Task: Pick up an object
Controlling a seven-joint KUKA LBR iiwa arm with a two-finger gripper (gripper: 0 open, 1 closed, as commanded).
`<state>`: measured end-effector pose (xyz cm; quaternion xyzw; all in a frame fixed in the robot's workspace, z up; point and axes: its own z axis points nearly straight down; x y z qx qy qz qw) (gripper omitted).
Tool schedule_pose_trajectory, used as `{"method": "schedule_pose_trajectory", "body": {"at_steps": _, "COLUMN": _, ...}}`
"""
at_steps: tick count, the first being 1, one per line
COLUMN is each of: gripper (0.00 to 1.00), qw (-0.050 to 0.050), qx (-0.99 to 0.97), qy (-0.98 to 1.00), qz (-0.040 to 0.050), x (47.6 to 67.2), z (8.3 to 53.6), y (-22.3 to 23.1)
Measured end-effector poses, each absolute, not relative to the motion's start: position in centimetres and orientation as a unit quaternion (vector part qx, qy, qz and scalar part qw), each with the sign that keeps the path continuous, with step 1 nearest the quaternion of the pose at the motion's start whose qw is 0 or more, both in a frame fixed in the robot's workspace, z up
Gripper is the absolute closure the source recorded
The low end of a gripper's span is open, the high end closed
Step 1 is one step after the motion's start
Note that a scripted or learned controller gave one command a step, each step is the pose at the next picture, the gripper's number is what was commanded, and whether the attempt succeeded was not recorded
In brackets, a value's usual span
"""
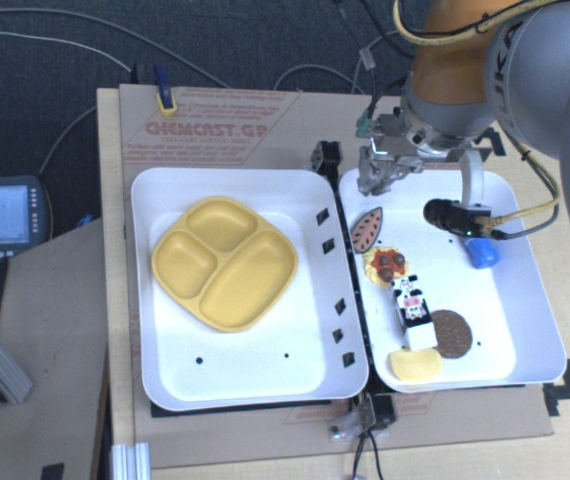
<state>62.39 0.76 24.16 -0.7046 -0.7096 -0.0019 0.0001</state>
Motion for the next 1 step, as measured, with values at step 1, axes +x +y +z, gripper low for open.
{"method": "schedule_pose_trajectory", "body": {"at_steps": 1, "gripper": 1.00, "qw": 0.000, "qx": -0.704, "qy": -0.710, "qz": -0.0017, "x": 64.10, "z": 24.04, "y": 6.72}}
